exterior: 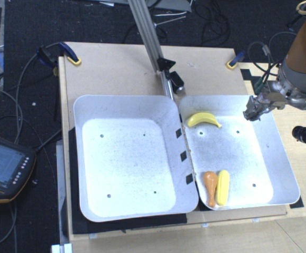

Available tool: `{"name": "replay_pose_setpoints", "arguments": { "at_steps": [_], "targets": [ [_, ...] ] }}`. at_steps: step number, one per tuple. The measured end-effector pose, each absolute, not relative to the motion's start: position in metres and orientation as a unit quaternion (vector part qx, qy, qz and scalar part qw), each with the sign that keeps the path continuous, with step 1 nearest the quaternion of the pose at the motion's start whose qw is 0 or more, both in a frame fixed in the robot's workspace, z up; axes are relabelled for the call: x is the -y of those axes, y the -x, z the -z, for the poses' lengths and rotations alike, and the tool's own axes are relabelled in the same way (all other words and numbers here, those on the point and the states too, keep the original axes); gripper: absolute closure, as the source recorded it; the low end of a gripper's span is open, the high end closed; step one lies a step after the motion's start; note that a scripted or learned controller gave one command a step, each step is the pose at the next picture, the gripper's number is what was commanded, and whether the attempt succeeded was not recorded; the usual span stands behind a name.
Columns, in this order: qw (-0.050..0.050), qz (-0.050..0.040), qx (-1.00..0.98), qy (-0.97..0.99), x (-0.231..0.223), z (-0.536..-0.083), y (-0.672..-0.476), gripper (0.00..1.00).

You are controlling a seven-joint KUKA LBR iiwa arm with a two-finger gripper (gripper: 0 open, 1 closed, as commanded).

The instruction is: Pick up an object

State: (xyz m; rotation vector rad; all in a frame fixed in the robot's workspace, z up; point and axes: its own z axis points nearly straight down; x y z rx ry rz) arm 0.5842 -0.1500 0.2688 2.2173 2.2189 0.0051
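Nearest you, corn cob [223, 187] touches chicken leg [210, 186]; choose the lone banana [204, 120] instead. Whether the gripper [252, 113] is open, I cannot tell; it carries nothing.

A robotics lab: teach pendant [2, 167], loose floor cables [16, 101], clamped bench [142, 70].

Grey arm [295, 83], orange band, dark gripper [252, 113]

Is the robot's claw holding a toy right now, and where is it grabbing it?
Nothing shows between the gripper fingers; it hangs above the right bin, apart from the banana.
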Motion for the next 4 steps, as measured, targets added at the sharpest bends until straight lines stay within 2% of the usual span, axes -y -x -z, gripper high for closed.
{"name": "replay_pose_setpoints", "arguments": {
  "at_steps": [1,3,4],
  "targets": [
    [-0.001,-0.0001,-0.709,-0.705,0.091,-0.255,-0.593,1.0],
    [-0.001,-0.0004,-0.709,-0.705,-0.021,-0.254,-0.597,1.0],
    [0.0,-0.0002,-0.709,-0.706,-0.065,-0.255,-0.612,1.0]
  ]
}}
